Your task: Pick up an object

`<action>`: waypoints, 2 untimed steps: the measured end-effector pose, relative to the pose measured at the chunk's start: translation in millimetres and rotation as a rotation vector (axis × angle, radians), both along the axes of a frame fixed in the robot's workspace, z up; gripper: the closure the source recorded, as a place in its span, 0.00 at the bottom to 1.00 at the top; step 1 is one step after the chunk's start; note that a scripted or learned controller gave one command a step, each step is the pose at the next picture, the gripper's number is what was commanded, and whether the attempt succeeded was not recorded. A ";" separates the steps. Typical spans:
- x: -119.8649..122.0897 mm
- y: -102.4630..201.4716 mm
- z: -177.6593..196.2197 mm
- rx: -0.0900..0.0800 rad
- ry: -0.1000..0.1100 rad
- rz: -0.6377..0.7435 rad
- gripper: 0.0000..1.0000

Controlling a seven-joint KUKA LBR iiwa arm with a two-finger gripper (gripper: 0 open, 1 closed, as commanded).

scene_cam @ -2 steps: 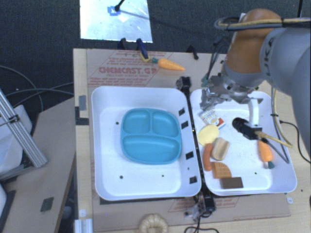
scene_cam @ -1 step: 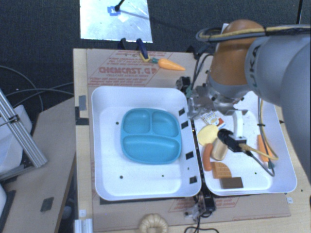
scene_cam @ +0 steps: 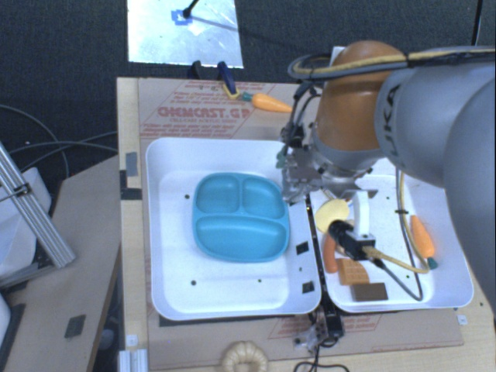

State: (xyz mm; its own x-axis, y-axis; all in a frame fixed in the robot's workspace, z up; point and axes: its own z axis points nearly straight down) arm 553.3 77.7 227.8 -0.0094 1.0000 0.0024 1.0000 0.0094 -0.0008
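My gripper (scene_cam: 296, 183) hangs low over the divider between the two bins, at the right edge of a blue divided plate (scene_cam: 236, 217) that lies in the left bin (scene_cam: 174, 285). The right bin (scene_cam: 453, 285) holds small items. These are a pale yellow round piece (scene_cam: 335, 210), an orange carrot (scene_cam: 422, 237), an orange stick (scene_cam: 329, 254), a tan cracker (scene_cam: 352, 272), a dark brown block (scene_cam: 370, 291) and a white piece (scene_cam: 362, 210). The arm's orange band (scene_cam: 356, 107) and grey body hide the upper part of the right bin.
A second carrot (scene_cam: 269, 102) and a blue clamp (scene_cam: 227, 77) lie on the cardboard behind the bins. A shiny sheet (scene_cam: 184, 22) sits further back. A black cable (scene_cam: 403, 270) trails across the right bin. A beige ring (scene_cam: 246, 356) lies at the front edge.
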 end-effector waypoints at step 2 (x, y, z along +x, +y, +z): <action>8.6 -7.2 -7.7 -0.003 -0.001 -0.010 1.00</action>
State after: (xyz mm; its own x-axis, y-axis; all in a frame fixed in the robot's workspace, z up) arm 561.9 70.5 220.1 0.0003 1.0000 -0.0008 1.0000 -0.0003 0.0003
